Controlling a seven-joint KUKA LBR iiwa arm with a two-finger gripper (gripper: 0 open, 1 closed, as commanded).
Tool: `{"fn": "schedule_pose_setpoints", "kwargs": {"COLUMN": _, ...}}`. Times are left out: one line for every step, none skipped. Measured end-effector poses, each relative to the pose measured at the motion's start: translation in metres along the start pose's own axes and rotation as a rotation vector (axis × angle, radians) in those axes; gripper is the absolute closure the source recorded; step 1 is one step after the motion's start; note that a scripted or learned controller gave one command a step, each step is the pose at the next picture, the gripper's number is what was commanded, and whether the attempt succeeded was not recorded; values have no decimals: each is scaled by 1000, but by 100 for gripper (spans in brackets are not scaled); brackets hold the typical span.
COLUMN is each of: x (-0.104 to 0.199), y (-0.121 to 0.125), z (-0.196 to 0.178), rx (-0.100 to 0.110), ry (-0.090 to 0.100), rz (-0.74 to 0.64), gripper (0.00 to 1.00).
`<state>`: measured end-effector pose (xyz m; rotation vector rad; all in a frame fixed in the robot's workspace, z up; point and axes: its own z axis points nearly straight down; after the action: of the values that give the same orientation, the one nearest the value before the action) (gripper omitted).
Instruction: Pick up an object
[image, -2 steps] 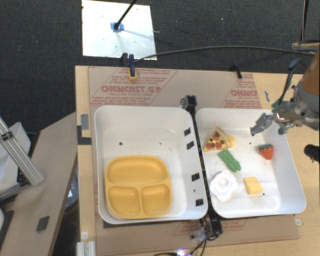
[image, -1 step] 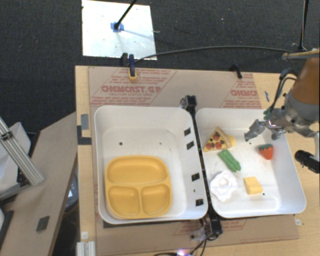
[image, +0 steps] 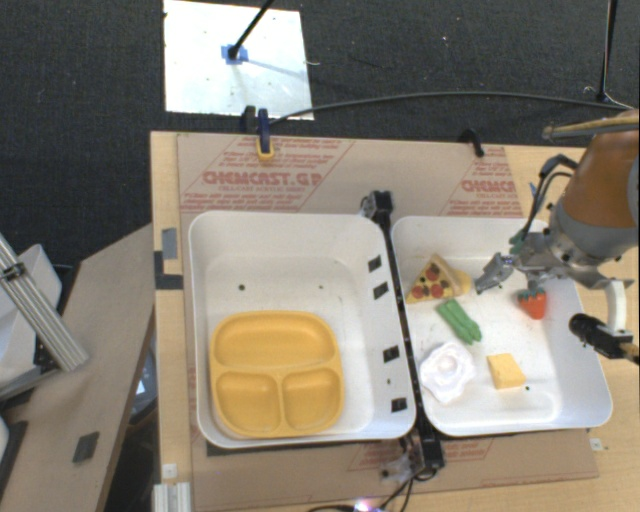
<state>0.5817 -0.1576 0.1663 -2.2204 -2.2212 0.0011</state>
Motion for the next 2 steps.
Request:
{"fn": "schedule_pose_setpoints", "kwargs": {"x": 10, "y": -3, "z": 51, "rx": 2, "ry": 1, "rz": 0, "gripper": 0}}
{"fn": "schedule_pose_setpoints", "kwargs": {"x": 9, "y": -1, "z": 37, "rx": -5, "ry": -2, "rz": 1, "gripper": 100}}
